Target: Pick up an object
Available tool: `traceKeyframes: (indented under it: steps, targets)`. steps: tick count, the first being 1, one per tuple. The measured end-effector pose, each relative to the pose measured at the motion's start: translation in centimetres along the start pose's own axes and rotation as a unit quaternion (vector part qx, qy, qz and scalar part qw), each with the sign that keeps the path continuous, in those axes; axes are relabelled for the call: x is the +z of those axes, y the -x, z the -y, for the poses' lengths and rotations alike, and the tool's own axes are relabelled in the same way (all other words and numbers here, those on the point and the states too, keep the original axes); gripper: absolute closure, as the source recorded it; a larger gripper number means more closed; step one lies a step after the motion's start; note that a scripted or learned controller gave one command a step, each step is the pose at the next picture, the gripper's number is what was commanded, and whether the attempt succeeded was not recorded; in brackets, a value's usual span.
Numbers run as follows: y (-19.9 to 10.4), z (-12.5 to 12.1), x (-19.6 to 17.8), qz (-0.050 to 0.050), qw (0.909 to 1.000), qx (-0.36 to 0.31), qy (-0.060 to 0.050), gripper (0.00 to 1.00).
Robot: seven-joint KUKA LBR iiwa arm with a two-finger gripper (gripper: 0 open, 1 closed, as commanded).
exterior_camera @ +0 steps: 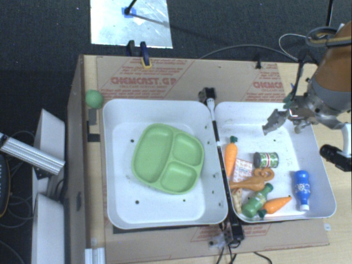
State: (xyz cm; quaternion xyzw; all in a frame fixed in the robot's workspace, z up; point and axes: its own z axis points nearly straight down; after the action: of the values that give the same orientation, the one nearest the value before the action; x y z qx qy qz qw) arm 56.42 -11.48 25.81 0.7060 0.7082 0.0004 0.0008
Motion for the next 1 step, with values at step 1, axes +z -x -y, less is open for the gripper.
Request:
traceKeyframes:
  steps: [1]
  targets:
    - [4.92, -0.11, 16.41, 0.0, 1.0, 0.001, 0.001, 0.0]
